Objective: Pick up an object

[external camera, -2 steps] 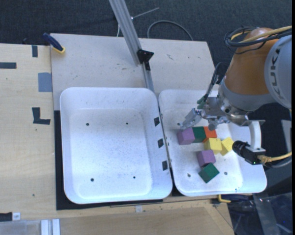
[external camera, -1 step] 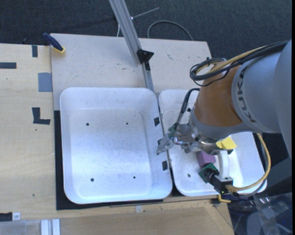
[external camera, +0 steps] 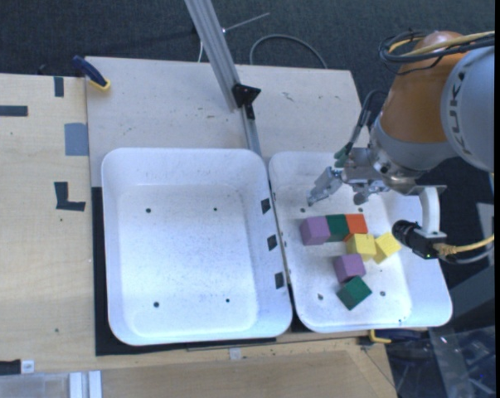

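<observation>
Purple block (external camera: 315, 230) nr bin's left edge, pincer (external camera: 342, 191) above, apart.

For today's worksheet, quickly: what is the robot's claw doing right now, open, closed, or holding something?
Claw: open, holding nothing, hovering over the right bin above the purple block.

The arm (external camera: 449, 98) reaches in from the right, its wrist bent downward. The tool (external camera: 341, 191) hangs low with its fingers apart, holding nothing.
</observation>
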